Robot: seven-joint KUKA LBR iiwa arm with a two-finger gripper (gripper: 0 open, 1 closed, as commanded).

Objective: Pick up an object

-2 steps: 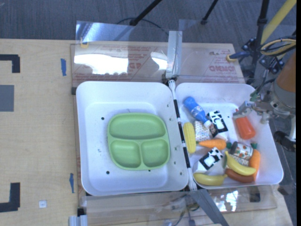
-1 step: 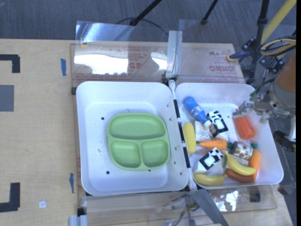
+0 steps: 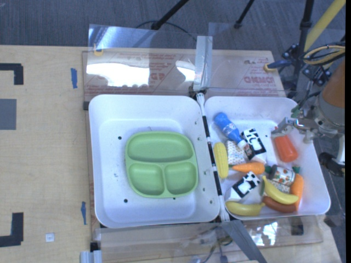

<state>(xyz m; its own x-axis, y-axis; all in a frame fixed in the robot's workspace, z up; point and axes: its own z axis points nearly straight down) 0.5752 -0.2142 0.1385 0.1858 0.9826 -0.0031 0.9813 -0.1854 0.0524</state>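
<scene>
Pale wood bench (image 3: 44,147) runs under both bins, with dark carpet and tripod legs beyond the far edge. From my one overhead camera, the left bin (image 3: 104,119) carries a green divided plate (image 3: 162,164) sitting about at its middle. The right bin (image 3: 312,201) holds all the clutter: a blue bottle (image 3: 226,126) lying slantwise near the divider, a yellow corn cob (image 3: 220,159) just beside the divider, a carrot (image 3: 248,168) lying crosswise, two black-and-white blocks (image 3: 253,140), two bananas (image 3: 244,207) toward the near edge, and an orange-red piece (image 3: 286,148) toward the right wall.

My arm comes in from the right, its orange band (image 3: 335,95) at the frame edge, and the gripper (image 3: 296,126) hangs over the far right part of that bin. I cannot tell from this slant how the claw is set; the metal parts blur together, and I see nothing between them.

What I'd judge as the nearest candidate is the orange-red piece. It lies just toward the near side of the claw and slightly left, almost beneath it, well apart from the bottle and the corn. Its long axis runs roughly from far to near, tilted a little. I'd guess a short drop with the claw set across that axis suits it best; the wall close on its right leaves little room on that side.
</scene>
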